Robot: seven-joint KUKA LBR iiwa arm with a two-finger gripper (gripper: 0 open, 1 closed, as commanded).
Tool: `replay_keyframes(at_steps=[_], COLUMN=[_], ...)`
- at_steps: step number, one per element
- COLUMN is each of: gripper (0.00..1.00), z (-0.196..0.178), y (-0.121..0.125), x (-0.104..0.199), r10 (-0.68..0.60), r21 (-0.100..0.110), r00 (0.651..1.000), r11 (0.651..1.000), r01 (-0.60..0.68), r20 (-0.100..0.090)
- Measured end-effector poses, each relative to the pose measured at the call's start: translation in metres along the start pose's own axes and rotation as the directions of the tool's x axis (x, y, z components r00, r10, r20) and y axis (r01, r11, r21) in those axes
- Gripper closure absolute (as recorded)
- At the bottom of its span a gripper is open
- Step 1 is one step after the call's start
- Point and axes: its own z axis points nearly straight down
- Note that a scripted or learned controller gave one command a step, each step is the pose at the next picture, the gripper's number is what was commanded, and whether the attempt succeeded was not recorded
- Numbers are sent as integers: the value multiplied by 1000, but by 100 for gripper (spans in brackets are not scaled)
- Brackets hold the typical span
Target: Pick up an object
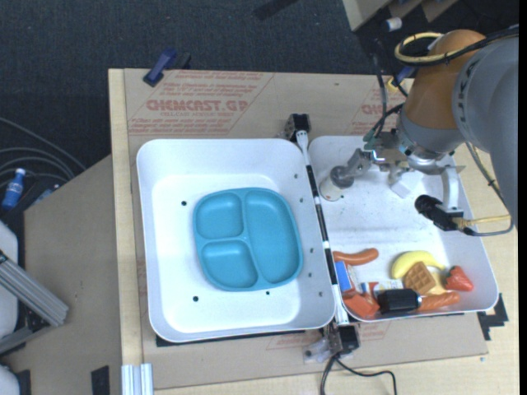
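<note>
camera view: the arm (449,76) comes in from the right and its tool (394,167) hangs over the upper part of the right bin (473,245), near that bin's far wall. whether the tool is spread or closed cannot be told from this angle, and nothing can be seen held by it.

the things to pick lie well apart from the tool, crowded along the near edge of the same bin, toward the viewer. the sausage (356,257) is the closest of them, its long axis running roughly left to right, a little tilted. beyond it sit the banana (412,262), the waffle (421,279), the strawberry (459,279), a black object (398,301) and an orange piece (359,305) in the near left corner, several touching one another.

judging from this, the coming move calls for travel down the bin toward that cluster, and the sausage, lying apart from the rest, looks the easiest target.

the left bin (165,171) holds a blue divided plate (247,239), its three compartments bare. both bins rest on the worktop (198,101).
</note>
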Motion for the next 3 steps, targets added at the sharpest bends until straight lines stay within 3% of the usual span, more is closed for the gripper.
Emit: replay_keyframes(at_steps=[2, 3], gripper=[0, 0], z=[2, 3], y=[-2, -26], x=[1, 1], r10=[0, 0], r21=[-5, -2], r00=[1000, 1000], r11=[1000, 1000], r01=[0, 0], r20=[1, 1])
